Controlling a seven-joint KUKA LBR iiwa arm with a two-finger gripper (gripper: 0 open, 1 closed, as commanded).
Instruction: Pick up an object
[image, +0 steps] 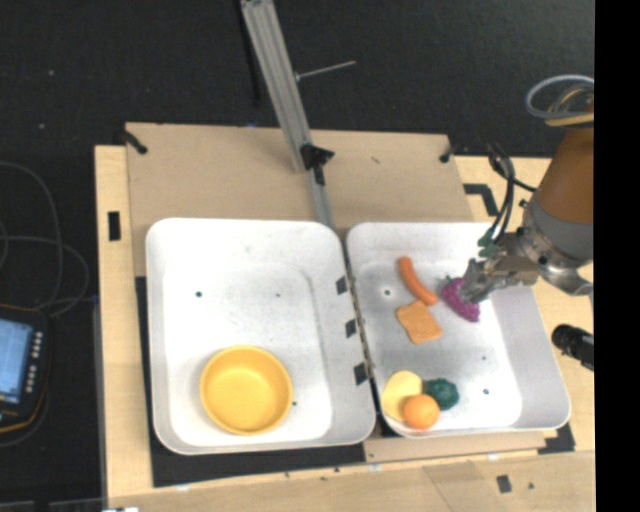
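The gripper (478, 288) sits low in the right bin (520, 400), directly over the purple item (462, 300), which lies near that bin's middle. Whether its tips are spread or pinching cannot be told; the wrist housing covers them, and no object is seen between them. The purple item appears to be the chosen target, since the tool is lined up on it. Relative to the purple item: a carrot (417, 281) lies just to its left, a cracker (418, 322) lower left, and a yellow fruit (402, 386), orange (421, 411) and green piece (441, 392) cluster well below. A yellow bowl (246, 389) rests in the left bin (200, 260), far left. No pickup is confirmed.
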